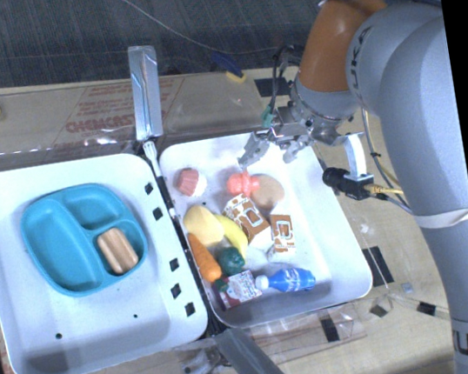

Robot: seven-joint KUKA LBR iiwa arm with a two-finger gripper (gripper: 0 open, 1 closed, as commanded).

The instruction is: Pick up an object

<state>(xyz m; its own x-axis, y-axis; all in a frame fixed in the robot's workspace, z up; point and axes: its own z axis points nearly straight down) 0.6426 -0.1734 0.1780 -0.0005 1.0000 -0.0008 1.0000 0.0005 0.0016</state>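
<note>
My gripper (273, 149) hangs over the back of the right bin (334, 236), open, with nothing between its fingers. Just in front of it lie a pink-red toy (240, 182) and a tan round piece (268, 190). Farther left sits a pink and white round item (187, 181). Toward the front are a yellow fruit (205, 223), an orange carrot (205, 258), a green piece (230, 259), two brown-and-white packets (247, 214) (282, 233), a red carton (238, 288) and a blue-labelled bottle (288, 280).
The left bin (29, 337) holds a blue divided plate (65, 230) with a brown roll (117, 249) in one compartment. A metal divider bar (145, 90) stands between the bins at the back. The grey arm (407, 110) fills the right side.
</note>
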